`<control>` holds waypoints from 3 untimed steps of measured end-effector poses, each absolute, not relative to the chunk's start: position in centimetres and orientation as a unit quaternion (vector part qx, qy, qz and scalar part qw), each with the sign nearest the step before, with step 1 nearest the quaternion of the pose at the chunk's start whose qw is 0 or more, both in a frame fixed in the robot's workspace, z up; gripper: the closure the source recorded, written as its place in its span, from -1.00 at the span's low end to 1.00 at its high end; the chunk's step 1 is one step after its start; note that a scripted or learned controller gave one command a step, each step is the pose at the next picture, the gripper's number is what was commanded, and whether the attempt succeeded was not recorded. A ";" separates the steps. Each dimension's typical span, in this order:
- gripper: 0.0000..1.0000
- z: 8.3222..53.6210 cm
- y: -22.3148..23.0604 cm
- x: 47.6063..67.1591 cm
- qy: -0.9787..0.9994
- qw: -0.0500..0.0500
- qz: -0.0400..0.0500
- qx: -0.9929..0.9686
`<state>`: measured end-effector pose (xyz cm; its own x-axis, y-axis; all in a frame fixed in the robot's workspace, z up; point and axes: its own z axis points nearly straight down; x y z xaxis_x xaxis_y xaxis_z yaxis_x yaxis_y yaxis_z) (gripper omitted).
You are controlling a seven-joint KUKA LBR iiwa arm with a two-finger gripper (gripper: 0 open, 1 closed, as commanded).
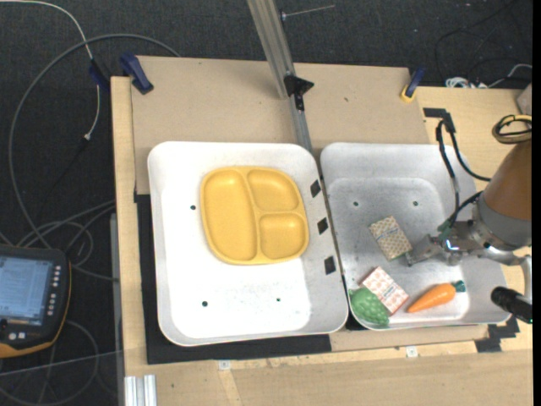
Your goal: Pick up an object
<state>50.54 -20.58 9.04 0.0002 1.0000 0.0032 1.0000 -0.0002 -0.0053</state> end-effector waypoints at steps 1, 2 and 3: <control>1.00 10.4 -20.6 50.7 -0.707 0.000 -0.001 -0.707; 1.00 14.9 -21.0 51.4 -0.708 -0.003 -0.001 -0.707; 1.00 20.3 -21.3 50.5 -0.707 -0.003 -0.001 -0.707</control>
<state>50.53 -21.31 20.33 -0.0006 1.0000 -0.0027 1.0000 0.0006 0.0063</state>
